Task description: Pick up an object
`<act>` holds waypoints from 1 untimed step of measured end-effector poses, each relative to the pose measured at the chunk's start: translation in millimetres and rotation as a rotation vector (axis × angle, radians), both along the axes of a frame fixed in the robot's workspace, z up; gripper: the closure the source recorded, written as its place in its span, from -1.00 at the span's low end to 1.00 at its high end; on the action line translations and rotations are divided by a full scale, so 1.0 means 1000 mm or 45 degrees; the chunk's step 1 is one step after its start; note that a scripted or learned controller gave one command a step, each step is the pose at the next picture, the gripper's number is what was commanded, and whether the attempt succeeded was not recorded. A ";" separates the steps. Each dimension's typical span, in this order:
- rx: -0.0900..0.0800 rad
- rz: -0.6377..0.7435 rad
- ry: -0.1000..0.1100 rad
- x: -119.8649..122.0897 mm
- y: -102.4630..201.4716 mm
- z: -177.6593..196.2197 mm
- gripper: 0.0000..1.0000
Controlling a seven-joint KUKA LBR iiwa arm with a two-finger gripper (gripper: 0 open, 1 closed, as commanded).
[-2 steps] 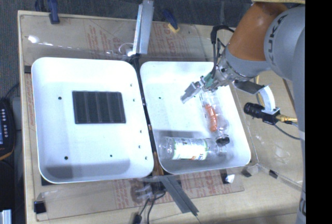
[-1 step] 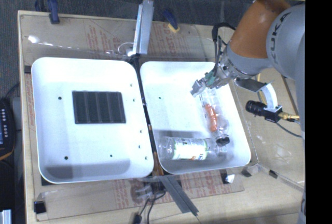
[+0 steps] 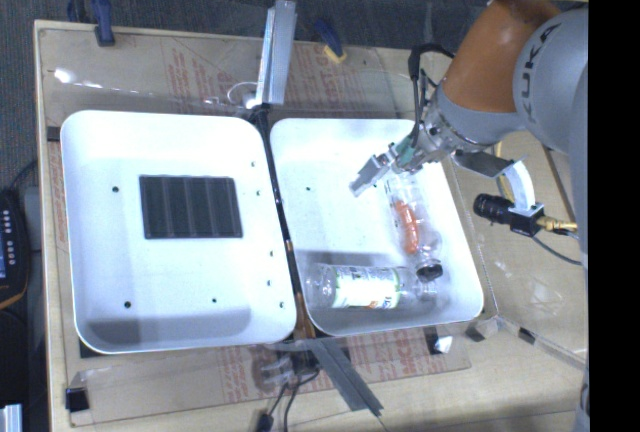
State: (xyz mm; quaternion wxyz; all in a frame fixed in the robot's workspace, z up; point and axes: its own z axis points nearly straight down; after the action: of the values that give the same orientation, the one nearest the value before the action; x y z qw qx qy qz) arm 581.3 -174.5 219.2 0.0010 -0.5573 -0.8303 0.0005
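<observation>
The counter [image 3: 150,70], a pale board with red printing under a clear sheet, carries two shallow white bins side by side. I see the left bin [image 3: 100,170], smooth moulded plastic with rounded corners, holding a dark ribbed rectangular panel [image 3: 190,207] lying flat near its centre. The right bin [image 3: 320,160] has the same glossy finish and holds both candidate objects. My arm [image 3: 510,60], grey with an orange band, enters from the right and ends in the end effector [image 3: 375,170], which hangs over the upper middle of the right bin; I cannot tell from this angle whether it is parted or closed, and nothing is visibly gripped. The large clear bottle [image 3: 365,287], cylindrical with a white-and-green label, lies on its side along the bin's near wall, its long axis running left to right, well below the end effector. The slender clear bottle [image 3: 412,220], with orange contents and a dark cap [image 3: 429,271], lies just below and right of the end effector, its long axis running roughly top to bottom. I judge this slender one the nearer target; its slick, curved plastic may slip or roll.
</observation>
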 end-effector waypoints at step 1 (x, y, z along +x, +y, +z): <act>-0.001 0.091 -0.003 0.030 -0.021 -0.017 -1.00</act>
State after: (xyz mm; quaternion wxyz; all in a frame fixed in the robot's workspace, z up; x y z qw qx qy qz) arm 610.9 -195.5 202.5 -0.0001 -0.5274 -0.8496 0.0004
